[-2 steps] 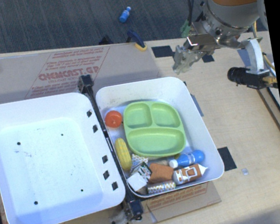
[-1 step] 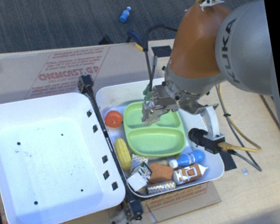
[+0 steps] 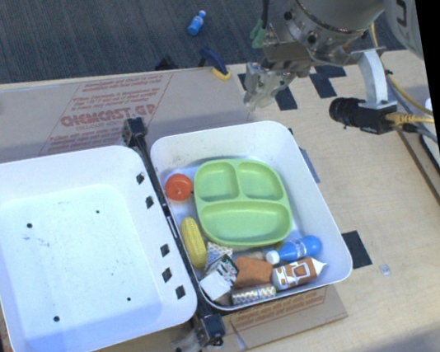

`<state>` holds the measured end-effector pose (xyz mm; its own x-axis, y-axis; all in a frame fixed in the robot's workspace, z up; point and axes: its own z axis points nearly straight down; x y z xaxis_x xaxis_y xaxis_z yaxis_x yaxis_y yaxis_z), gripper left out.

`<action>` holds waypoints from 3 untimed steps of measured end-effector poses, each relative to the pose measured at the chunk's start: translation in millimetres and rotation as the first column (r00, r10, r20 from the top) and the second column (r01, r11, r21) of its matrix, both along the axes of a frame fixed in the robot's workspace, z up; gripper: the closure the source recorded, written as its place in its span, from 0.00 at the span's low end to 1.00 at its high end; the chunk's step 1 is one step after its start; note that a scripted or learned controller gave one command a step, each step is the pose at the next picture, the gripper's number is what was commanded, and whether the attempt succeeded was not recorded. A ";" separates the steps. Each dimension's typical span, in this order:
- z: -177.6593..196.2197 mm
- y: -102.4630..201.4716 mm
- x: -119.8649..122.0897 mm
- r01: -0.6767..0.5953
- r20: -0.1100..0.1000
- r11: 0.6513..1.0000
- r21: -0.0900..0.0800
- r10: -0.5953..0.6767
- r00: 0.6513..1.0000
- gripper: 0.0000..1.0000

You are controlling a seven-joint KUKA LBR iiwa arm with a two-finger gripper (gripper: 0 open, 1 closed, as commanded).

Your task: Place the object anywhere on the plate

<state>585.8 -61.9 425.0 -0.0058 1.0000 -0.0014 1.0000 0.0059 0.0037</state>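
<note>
Room in the right bin [image 3: 314, 197] is tight: I see the green plate [image 3: 241, 202] filling its middle, with clutter along the left wall and near edge. Corn [image 3: 193, 241] lies left of the plate, long axis running near-to-far. My gripper [image 3: 259, 87] hovers beyond the bin's far rim; I cannot tell its finger state.

I count two white bins [image 3: 88, 335], one green plate [image 3: 241, 201], one orange ball [image 3: 178, 188], one corn cob [image 3: 193, 242], two bottles [image 3: 295, 250], and perhaps three small packets [image 3: 221, 283], jumbled and hard to separate.
</note>
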 end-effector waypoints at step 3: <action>-7.7 16.9 -41.4 0.000 0.000 1.000 0.001 0.000 1.000 1.00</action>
